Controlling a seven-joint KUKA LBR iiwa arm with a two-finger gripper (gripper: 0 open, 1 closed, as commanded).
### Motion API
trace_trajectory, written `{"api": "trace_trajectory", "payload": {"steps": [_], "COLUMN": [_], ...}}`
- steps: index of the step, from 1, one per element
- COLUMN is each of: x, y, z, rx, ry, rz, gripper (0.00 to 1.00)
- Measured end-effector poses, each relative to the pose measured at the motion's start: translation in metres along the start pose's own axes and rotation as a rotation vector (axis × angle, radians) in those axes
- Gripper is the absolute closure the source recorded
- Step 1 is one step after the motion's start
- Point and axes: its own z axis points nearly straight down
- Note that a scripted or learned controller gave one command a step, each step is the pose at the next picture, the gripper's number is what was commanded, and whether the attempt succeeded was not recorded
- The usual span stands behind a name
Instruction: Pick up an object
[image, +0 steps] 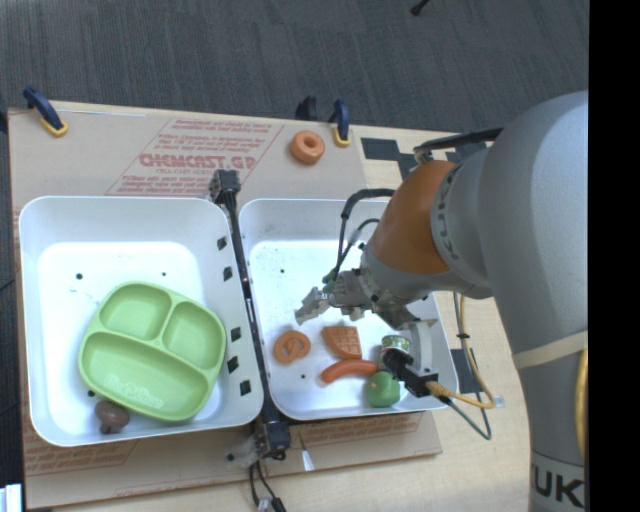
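Observation:
My gripper (318, 304) hangs low over the middle of the right bin (268, 225), reaching in from the right under the orange wrist band. Just below it on the bin floor lie an orange ring slice (292, 347) and an orange waffle-like piece (342, 341). An orange-red carrot-shaped piece (348, 371) lies nearer the front wall. A green round object (381, 391) sits in the front right corner, partly under the arm's cabling. Nothing shows held in the gripper.
The left bin (40, 225) holds a green divided plate (152, 349) and a small brown object (112, 416) at its front. An orange ring (308, 147) lies on the cardboard behind the bins. Clamps and a black divider bracket (226, 185) stand between the bins.

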Motion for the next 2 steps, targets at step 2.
{"api": "trace_trajectory", "payload": {"steps": [2], "x": [-0.052], "y": [0.118], "z": [-0.073], "rx": [-0.005], "ry": [0.001], "rz": [0.004], "gripper": [0.00]}}
